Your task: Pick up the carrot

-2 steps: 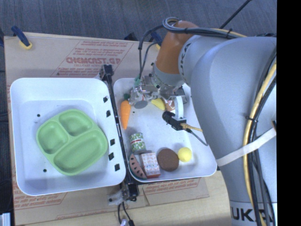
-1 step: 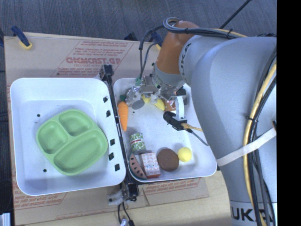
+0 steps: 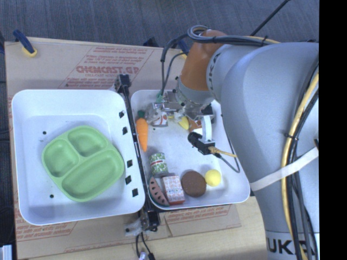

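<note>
1. Carrot (image 3: 142,134) lies flat in the right-hand bin (image 3: 230,191), close against its left wall, its green top towards the far end and its tip pointing to the near end. We see nothing gripping it, so we judge it not yet picked up.

2. We see the claw (image 3: 162,108) low over the far end of the same bin, hanging from the grey arm (image 3: 260,91) below its orange band. It sits near the carrot's green top, a little to the right of it; whether it touches, we cannot tell.

3. We cannot tell if the claw is open or closed; cables and metal parts blur together there.

4. We find other things in that bin: a small green tin (image 3: 158,163), a red and white box (image 3: 173,189), a watermelon slice (image 3: 156,193), a brown disc (image 3: 193,183), a yellow ball (image 3: 213,177).

5. We see a green divided plate (image 3: 84,162) in the left bin (image 3: 27,107), well apart from the work.

6. We judge the reach close to done; the grip and the lift are left.
</note>
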You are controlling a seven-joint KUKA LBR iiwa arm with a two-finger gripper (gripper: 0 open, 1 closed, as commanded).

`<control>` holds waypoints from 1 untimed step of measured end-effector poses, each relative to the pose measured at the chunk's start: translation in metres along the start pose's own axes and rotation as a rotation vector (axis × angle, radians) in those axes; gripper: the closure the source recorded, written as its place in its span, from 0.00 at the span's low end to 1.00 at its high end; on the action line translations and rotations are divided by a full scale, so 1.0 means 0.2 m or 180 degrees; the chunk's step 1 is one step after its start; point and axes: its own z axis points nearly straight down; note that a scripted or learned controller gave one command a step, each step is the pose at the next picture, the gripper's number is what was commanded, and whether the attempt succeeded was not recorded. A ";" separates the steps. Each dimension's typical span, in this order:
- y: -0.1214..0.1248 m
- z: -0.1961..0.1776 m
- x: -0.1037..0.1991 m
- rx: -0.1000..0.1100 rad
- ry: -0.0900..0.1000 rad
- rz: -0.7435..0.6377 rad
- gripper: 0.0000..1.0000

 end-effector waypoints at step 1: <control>-0.08 0.00 0.00 -0.0010 -0.0003 0.0002 0.00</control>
